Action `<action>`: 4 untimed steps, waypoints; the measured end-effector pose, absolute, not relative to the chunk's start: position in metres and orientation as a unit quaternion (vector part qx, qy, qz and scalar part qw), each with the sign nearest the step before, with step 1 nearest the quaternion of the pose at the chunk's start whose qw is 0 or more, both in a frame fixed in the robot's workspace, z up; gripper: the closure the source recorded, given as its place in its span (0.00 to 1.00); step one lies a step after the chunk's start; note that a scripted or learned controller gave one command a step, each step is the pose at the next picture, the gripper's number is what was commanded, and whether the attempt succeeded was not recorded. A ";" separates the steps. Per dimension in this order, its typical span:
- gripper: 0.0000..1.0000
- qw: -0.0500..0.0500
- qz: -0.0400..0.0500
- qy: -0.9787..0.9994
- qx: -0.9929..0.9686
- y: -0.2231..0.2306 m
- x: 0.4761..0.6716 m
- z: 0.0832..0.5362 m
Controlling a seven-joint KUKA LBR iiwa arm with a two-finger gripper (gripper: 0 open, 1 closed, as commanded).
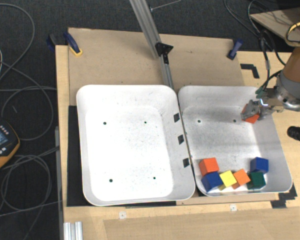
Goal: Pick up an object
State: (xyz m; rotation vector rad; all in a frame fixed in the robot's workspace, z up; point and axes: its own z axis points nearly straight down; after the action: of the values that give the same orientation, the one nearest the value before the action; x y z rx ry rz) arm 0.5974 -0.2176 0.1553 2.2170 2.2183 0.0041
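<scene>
My gripper (252,112) hangs over the far right part of the right bin (225,139), reaching in from the right. A small orange-red block (250,117) sits between its fingertips, lifted off the bin floor, and a faint shadow lies to its left. Several blocks cluster at the bin's front: an orange one (208,165), a blue one (211,181), a yellow one (227,178), a second orange one (241,176), a green one (257,181) and another blue one (259,163).
The left bin (90,134) stands beside the right one, with black clips (180,139) along the shared wall. A slanted metal pole (152,34) rises behind the bins. Cables and a handheld pendant (0,141) lie off the bench at left.
</scene>
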 end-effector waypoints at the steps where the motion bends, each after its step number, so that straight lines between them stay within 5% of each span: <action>1: 1.00 0.004 0.002 0.708 0.706 -0.213 0.598 0.219; 2: 1.00 0.002 0.001 0.708 0.707 -0.213 0.599 0.244; 4: 1.00 -0.002 0.001 0.710 0.704 -0.099 0.598 0.260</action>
State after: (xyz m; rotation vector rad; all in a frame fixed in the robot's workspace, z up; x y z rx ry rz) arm 0.5977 -0.0986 0.2603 2.2151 2.2330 0.0031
